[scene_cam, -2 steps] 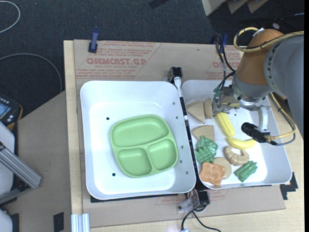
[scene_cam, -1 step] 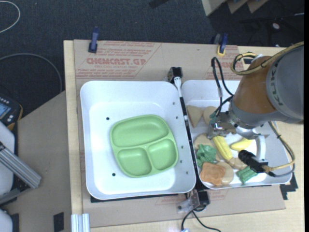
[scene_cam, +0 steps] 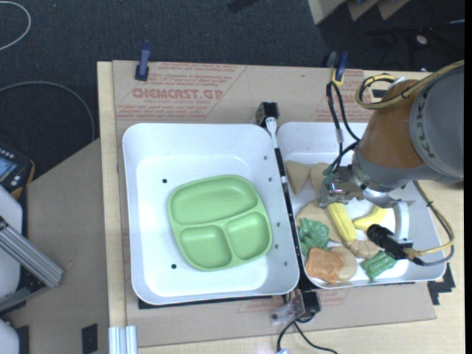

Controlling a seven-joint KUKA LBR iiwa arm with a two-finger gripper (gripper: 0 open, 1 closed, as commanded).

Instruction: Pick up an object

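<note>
Camera view, gripper (scene_cam: 333, 189) low in right bin (scene_cam: 310, 135), near corn (scene_cam: 341, 221)

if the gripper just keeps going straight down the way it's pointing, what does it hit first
Probably the yellow corn cob: the gripper hangs just above the pile in the right bin, with the cob just below it. Depth is hard to judge from this slant.

tray (scene_cam: 219, 220) in left bin (scene_cam: 147, 153)

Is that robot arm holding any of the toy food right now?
Cannot be told: the arm hangs over the right bin, hiding its own tip.
</note>
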